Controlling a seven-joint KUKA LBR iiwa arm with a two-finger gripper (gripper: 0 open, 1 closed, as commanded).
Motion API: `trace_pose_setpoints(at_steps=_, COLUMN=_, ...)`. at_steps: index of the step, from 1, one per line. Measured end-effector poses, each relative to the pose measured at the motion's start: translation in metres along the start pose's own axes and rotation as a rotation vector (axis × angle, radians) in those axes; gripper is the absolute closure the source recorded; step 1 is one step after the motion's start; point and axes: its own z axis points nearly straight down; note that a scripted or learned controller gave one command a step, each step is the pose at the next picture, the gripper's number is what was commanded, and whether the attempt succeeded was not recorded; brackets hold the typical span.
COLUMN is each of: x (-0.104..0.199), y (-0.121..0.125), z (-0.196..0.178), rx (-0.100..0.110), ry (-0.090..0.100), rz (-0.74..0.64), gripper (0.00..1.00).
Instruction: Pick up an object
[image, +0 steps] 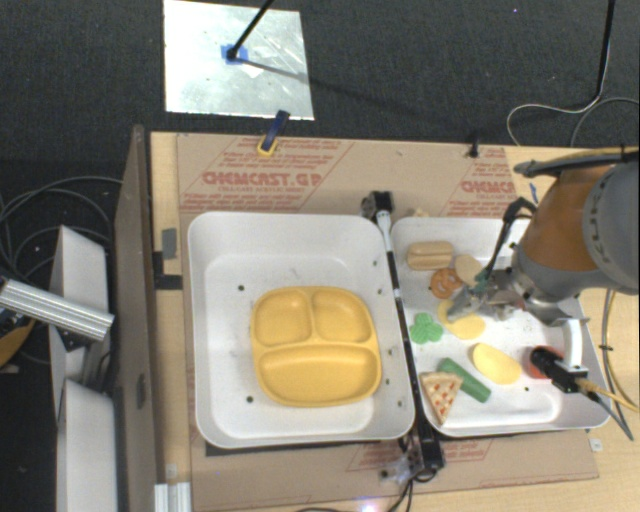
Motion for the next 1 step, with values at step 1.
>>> trace_pose_setpoints(at_steps=1, x=0.0461, y=0.0587, z=0.0000, rx=0.000, ry=0.002, rz=-0.004, gripper=0.00)
